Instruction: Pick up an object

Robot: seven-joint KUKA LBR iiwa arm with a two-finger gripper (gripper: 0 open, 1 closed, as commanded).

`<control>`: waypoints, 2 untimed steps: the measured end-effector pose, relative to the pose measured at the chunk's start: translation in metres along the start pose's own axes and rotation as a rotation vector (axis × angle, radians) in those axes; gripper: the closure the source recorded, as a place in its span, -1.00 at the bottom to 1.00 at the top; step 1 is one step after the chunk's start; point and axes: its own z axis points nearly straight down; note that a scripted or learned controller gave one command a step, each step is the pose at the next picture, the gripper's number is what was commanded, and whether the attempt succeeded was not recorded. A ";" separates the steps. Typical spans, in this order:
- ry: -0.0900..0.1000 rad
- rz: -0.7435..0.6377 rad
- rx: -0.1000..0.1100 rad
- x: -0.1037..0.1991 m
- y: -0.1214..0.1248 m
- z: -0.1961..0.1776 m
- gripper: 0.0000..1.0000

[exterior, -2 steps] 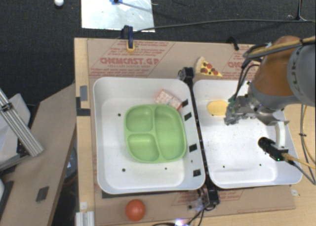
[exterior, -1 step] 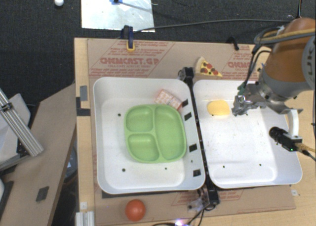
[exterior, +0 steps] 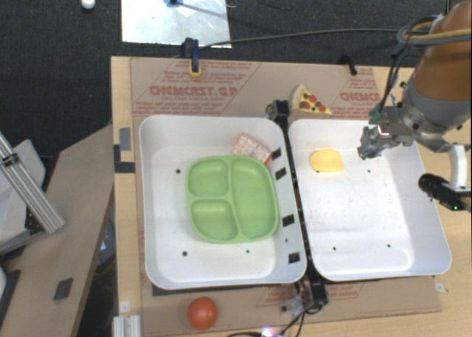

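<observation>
Hand [exterior: 371, 141] sits over the right bin [exterior: 383, 254], near its far edge, a little right of the yellow object [exterior: 326, 161]. From this slanted view I cannot tell how wide it stands, and I see nothing gripped in it.

Target, as I judge it: the yellow object, a soft-looking rounded lump lying flat on the right bin's floor, near the divider side, apart from the walls. It is the closest thing to the hand.

To do the step well, I think:
- shift the hand left until it is centred over the lump, not over its edge
- come straight down, closing across the narrower span
- go low enough to get under its curve; a high pinch on a rounded shape likely slips off
- lift slowly and confirm the lump rises with the hand before calling it a grasp

Count, as seen:
- white bins: two, side by side; left bin [exterior: 166, 254] and right
- green divided plate [exterior: 230, 199]: one, in the left bin, three compartments
- pink patterned packet [exterior: 253, 147]: one, at the plate's far edge
- yellow object: one
- pizza slice toy [exterior: 311, 101]: one, on the surface beyond the bins
- orange ball [exterior: 201, 313]: one, on the surface in front of the left bin
- small white ball [exterior: 88, 1]: one, far left on the dark mat
</observation>
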 end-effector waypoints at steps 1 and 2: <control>0.001 -0.004 0.002 0.052 0.008 -0.001 1.00; 0.001 -0.003 0.002 0.109 0.019 0.004 1.00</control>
